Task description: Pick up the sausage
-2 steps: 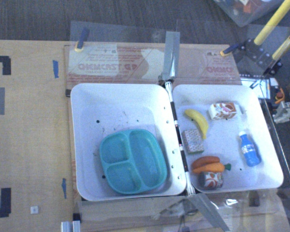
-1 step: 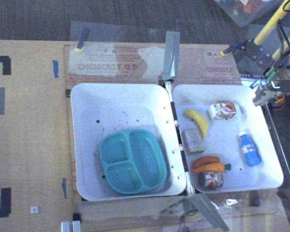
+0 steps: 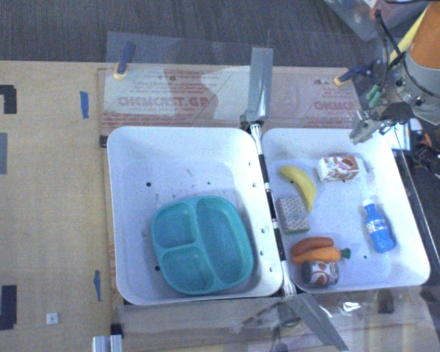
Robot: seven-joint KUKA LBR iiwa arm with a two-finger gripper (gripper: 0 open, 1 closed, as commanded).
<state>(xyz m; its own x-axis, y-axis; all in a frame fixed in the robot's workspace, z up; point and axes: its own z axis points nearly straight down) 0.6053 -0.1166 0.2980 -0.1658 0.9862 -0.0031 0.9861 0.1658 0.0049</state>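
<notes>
Hand (image 3: 367, 127): seen above the far right corner of the right bin (image 3: 411, 196), hung from the grey arm with its orange band (image 3: 431, 39); whether the fingers are open or closed cannot be told.
Sausage (image 3: 312, 244): found in the right bin, well apart from the hand, toward the near side and to its left; it lies touching the carrot (image 3: 321, 254) just beyond it.
Labels: faint red lettering is seen on the clear sheet (image 3: 180, 97) behind the left bin (image 3: 132, 167), too blurred to be read; the carton (image 3: 338, 168) just below the hand carries a red and white print that cannot be read.
Other items: a banana (image 3: 300, 185), a grey sponge (image 3: 292, 214), a blue bottle (image 3: 378, 227) and a can (image 3: 321, 273) are spread through the right bin; a teal divided tray (image 3: 202, 244) is set in the left bin, far to the hand's left.
Surface: tan board is marked with black corner shapes (image 3: 1, 97) and strips of blue tape (image 3: 84, 104).
Room: dark grey carpet (image 3: 132, 6) is seen beyond the surface, with cables (image 3: 385, 42) beside the arm.
</notes>
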